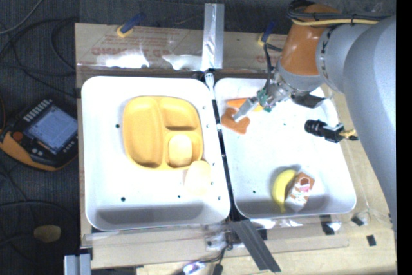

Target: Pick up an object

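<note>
While my grey arm [360, 74] reaches in from the right, my gripper [239, 115] hangs low over a flat orange object [237, 128] in the far left corner of the right shallow white bin [277, 151], close to the wall it shares with the other bin. It overlaps the middle of the orange object, and I cannot tell whether it is clenched or released, nor whether it touches the object. Near the front wall of the same bin lies a yellow banana [281, 187], with a small white and red packet [300, 189] against its right side. The left shallow white bin [103, 158] holds a yellow plastic tray with compartments [154, 125] and, just beside that tray's near right corner, a pale cream round piece [198, 176].
</note>
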{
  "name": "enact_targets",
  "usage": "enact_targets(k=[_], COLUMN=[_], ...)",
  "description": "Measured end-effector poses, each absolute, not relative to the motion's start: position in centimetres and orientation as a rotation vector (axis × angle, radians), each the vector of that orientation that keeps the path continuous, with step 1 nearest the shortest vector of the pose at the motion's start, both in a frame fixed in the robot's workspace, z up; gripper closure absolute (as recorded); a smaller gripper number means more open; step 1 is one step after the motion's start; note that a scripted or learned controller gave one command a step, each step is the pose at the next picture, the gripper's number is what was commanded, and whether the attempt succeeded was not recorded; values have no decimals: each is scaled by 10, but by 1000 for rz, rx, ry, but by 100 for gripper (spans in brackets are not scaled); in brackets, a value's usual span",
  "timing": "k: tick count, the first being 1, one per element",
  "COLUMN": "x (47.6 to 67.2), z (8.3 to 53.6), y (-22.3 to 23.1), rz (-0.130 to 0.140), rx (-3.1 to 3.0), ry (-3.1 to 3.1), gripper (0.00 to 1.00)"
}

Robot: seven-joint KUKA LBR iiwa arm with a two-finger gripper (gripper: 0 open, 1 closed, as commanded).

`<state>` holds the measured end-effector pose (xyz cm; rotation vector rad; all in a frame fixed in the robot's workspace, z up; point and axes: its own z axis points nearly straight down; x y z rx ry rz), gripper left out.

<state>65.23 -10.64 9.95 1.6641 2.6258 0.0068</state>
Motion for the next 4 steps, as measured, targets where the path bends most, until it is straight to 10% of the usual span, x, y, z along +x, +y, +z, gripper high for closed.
enact_targets(k=[1, 2, 3, 4], x=[671, 673, 663, 668], z=[97, 108, 184, 183], y=[-109, -112, -47, -78], rz=[-5, -7, 0, -2], rx=[1708, 1698, 1663, 1838], ry=[2632, 2624, 2665, 2547], gripper=[0, 100, 100, 100])
